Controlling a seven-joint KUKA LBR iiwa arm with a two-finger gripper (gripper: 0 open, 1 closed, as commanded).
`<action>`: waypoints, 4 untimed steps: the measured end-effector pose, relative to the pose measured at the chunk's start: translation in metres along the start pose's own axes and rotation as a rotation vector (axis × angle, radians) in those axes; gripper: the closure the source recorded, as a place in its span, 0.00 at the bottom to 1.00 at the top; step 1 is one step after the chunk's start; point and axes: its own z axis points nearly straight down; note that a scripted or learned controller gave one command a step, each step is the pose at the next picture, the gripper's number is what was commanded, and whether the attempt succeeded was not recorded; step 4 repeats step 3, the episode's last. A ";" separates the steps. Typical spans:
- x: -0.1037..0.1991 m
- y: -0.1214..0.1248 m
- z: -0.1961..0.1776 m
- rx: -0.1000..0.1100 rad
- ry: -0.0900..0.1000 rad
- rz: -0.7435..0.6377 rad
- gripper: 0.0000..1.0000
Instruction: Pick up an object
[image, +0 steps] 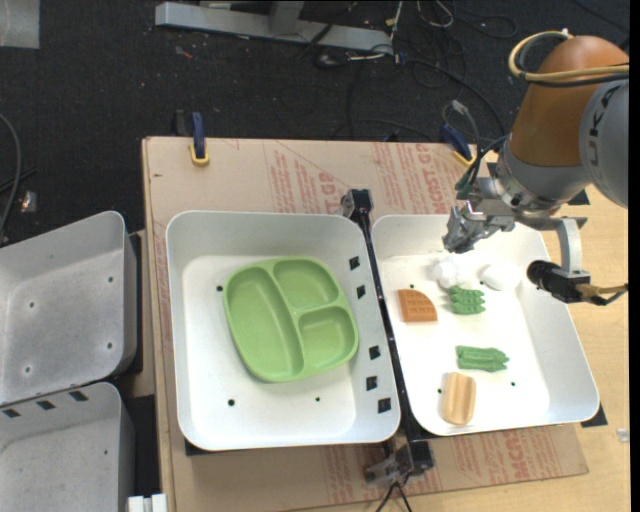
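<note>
My gripper (462, 238) hangs over the far part of the right bin (560, 330), just above a white object (447, 270). A second small white piece (491, 275) lies to its right. An orange waffle-like piece (417, 306) sits near the bin's left wall. Two green toy pieces lie in this bin, one (465, 300) near the middle and one (482, 358) lower down. A tan bread-like piece (458, 398) lies at the front. Nothing shows between the fingers.
The left bin (200, 400) holds a green divided plate (291, 318). A black divider (375, 300) runs between the bins. Grey trays (60, 300) lie off the bench at the left. Blue clamps (198, 137) sit at the bench's far edge.
</note>
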 end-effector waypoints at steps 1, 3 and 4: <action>0.059 0.016 -0.002 -0.002 0.000 -0.001 1.00; 0.151 0.014 0.004 0.001 -0.001 0.001 1.00; 0.151 0.014 0.004 0.001 -0.001 0.001 1.00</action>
